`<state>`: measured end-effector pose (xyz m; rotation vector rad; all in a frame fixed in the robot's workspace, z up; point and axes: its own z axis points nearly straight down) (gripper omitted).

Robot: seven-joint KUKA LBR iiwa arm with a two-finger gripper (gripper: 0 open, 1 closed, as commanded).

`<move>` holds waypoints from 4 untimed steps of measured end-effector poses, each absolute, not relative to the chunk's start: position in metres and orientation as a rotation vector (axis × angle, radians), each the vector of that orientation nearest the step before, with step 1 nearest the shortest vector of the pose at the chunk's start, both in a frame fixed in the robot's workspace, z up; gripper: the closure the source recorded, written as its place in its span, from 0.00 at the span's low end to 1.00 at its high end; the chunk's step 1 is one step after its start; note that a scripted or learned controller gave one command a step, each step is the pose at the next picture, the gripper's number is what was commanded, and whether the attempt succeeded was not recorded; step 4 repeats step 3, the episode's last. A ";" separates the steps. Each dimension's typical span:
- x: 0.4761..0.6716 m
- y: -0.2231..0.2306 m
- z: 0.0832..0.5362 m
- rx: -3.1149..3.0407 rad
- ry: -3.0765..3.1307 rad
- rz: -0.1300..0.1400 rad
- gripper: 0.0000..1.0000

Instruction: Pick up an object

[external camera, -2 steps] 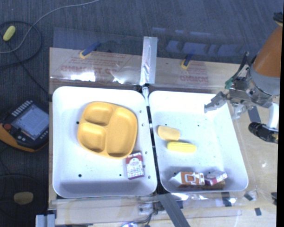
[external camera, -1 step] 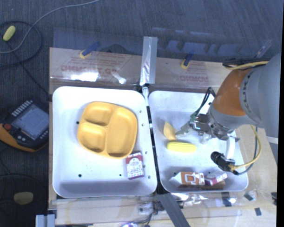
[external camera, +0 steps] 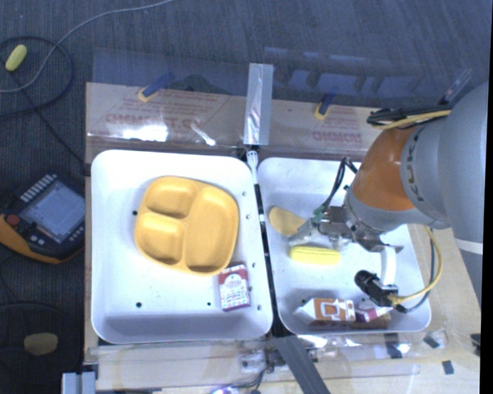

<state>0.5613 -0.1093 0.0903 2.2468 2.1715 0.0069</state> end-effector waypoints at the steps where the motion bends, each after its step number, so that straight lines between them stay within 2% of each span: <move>1: 0.521 -0.120 0.092 2.190 2.244 0.004 0.00; 2: 0.522 -0.120 0.099 2.193 2.245 0.005 1.00; 3: 0.537 -0.087 0.181 2.454 1.966 -0.008 1.00; 4: 0.537 -0.087 0.181 2.454 1.966 -0.008 1.00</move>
